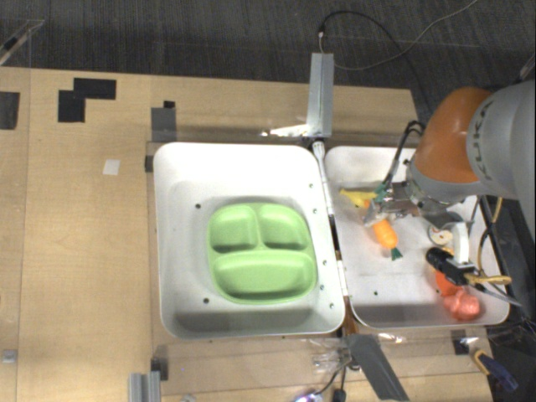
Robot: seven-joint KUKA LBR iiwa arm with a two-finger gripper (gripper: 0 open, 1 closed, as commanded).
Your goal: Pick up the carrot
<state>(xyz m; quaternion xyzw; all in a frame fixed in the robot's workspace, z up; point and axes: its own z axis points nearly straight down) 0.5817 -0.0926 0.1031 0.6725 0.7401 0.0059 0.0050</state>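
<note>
Pincer-wise, the arm's two-finger gripper (387,210) sits right of frame centre, low in the right-hand shallow white bin (368,296), its tips just above the small orange carrot with a green end (386,235); whether it grips cannot be told. Left-hand white bin (180,224) holds a green three-compartment plastic tray (260,251).

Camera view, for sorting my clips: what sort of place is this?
Probably a robot test bench in a lab. Two white bins sit side by side on a wooden bench, a grey arm reaches in over a toy carrot, and loose cables trail behind.
</note>
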